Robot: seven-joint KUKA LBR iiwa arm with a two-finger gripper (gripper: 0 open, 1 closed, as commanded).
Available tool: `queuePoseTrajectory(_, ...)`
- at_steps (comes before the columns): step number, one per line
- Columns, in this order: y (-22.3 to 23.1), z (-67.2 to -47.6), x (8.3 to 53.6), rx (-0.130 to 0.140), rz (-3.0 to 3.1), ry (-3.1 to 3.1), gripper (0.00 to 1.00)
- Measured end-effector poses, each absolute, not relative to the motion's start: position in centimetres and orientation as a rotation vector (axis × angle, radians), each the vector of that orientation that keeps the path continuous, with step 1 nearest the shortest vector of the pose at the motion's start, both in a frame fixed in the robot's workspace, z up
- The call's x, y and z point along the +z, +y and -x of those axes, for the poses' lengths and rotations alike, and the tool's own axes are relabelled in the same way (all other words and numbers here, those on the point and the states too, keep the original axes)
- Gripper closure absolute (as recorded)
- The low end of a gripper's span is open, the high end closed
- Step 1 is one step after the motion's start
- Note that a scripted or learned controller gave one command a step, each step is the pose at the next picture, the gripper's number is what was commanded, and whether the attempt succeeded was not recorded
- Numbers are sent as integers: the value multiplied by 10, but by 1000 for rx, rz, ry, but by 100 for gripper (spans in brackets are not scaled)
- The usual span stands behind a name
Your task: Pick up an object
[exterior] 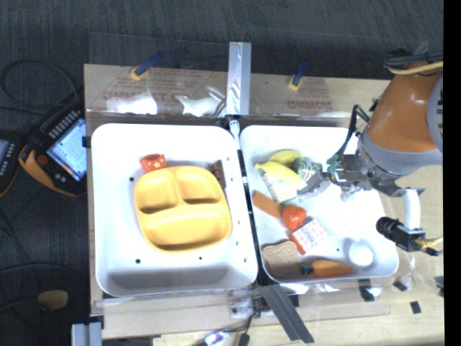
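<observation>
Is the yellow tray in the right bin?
No, the yellow tray lies in the left bin, beside the right bin.

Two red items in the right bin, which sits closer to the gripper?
The round red tomato, mid-bin, lies closer to the gripper. The flat red-and-white packet sits just below it, further toward the bin's front edge.

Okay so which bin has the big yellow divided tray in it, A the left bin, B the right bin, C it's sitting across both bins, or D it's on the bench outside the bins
A: the yellow divided tray lies wholly inside the left bin, while the right bin holds the small food items such as the banana.
</observation>
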State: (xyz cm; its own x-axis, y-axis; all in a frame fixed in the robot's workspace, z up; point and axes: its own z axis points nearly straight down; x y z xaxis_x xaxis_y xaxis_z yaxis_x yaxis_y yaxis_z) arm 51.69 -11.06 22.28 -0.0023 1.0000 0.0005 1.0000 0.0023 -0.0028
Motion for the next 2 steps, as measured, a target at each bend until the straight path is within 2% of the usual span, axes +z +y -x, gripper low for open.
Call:
queuePoseTrajectory(1, -81, -594, 182, 3, 2267, -2172, 0)
queuePoseTrajectory(2, -113, -628, 95, -18, 2372, -2082, 0)
